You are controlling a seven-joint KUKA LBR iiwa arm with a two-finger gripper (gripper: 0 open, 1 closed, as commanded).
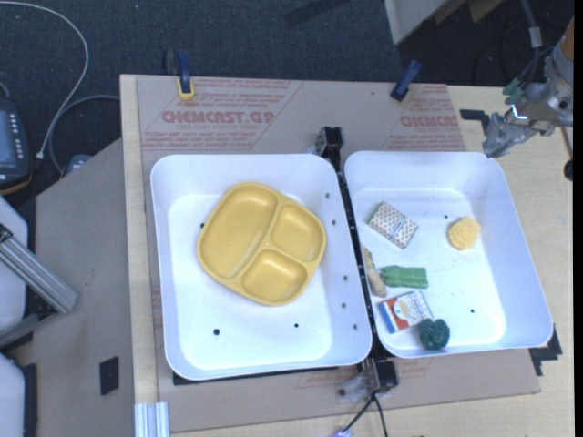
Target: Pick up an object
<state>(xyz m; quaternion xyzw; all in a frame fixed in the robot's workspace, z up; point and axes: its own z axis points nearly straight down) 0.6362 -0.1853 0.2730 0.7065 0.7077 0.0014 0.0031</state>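
The right bin (510,198) holds several small items: a patterned white packet (393,224), a round yellow cookie-like piece (464,233), a green block (404,277), a tan stick (373,271) by the left wall, a red, white and blue card (407,310) and a dark green lump (434,334). My gripper (504,137) hangs at the upper right, above the far right corner of that bin and apart from all the items. Nothing shows between its fingers.
The left bin (173,244) carries a yellow three-compartment plate (261,242). Black clamps (330,140) join the bins at the middle. Brown cardboard (273,107) lies under both bins, with a yellow clip (186,87) and a blue clip (404,82) at its far edge.
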